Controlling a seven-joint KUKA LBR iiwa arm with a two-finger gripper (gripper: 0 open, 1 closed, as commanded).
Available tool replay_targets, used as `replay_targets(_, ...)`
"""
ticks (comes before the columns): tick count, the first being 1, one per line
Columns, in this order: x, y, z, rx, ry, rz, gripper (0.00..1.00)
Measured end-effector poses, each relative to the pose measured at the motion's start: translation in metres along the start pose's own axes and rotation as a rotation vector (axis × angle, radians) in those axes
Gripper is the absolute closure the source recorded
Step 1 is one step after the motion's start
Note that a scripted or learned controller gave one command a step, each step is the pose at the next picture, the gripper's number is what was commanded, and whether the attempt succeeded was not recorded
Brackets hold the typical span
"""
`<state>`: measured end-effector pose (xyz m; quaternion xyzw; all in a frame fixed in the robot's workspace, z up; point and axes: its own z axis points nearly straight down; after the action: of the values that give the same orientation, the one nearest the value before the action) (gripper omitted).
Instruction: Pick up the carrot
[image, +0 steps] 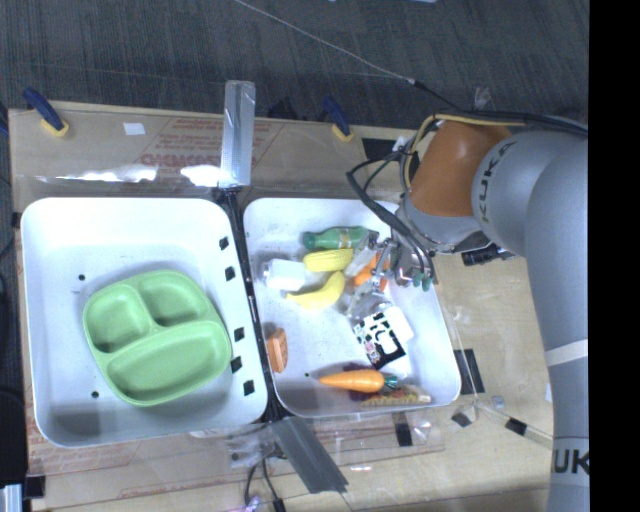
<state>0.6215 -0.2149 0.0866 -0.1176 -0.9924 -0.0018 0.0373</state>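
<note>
We take this for a robotics lab or test cell, not a home or a kitchen. A grey industrial arm (530, 200) with an orange band (450, 170) reaches in from the right, trailing loose black cables (375, 180). The surface (490, 300) is bare board, and two shallow white bins (40, 300) sit side by side on it, held by blue clamps (45, 112) along the far edge and by tape. The food is toy-like: a carrot (352, 380), bananas (322, 290), a green bottle (335, 238). A green divided plate (155, 335) lies in the left bin, and a black-and-white printed tag (380, 335) in the right one.
</note>
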Motion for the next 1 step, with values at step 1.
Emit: replay_targets(1,-0.0091,0.0030,-0.0145,0.001,-0.053,-0.002,1.00)
